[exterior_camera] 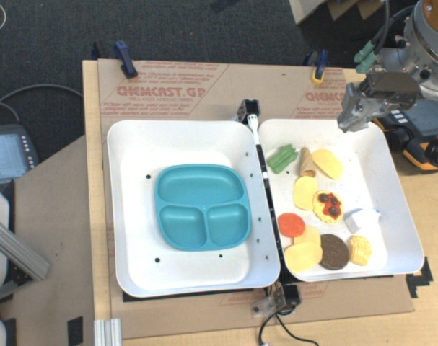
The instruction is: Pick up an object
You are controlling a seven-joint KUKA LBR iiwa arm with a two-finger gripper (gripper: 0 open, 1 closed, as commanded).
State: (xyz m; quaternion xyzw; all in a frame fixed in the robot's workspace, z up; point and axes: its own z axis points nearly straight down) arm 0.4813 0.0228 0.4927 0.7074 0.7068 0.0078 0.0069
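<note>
The right bin [392, 193] holds several toy foods: a green piece [281, 158], a tan cone [307, 162], a yellow lump [327, 163], a pale yellow slice [304, 192], a small pizza-like round [328, 206], a red disc [291, 225], a brown cookie [334, 251], a corn piece [359, 249] and a grey-white block [354, 220]. My gripper [355, 121] hangs over the bin's far edge, above and right of the yellow lump. It looks open, and nothing sits between its fingers.
A teal divided plate [203, 206] lies in the left bin [128, 193]. A black-and-white clip [249, 111] sits where the two bins meet at the back. Blue clamps [125, 58] hold the cardboard base. Cables and arm hardware crowd the upper right.
</note>
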